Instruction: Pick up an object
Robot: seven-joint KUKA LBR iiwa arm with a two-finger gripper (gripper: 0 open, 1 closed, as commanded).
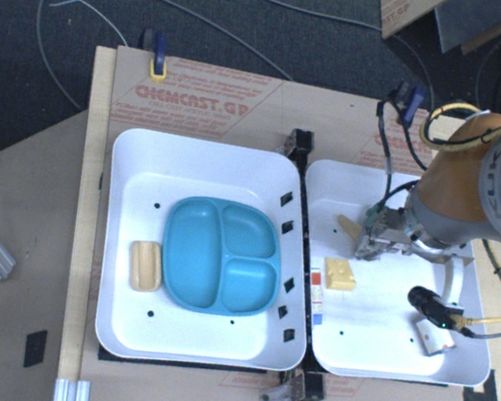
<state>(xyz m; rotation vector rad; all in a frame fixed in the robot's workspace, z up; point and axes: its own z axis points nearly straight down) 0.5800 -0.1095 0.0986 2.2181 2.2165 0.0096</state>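
One tan object (349,227) half-hidden by end effector (379,237)

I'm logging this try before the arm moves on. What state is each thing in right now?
Blue plate: upright in the left bin, nothing on it.
Tan block: lying flat, touching the plate's left edge.
Yellow block: lying loose in the right bin, not held.
Tool: low over the right bin, above the yellow block.
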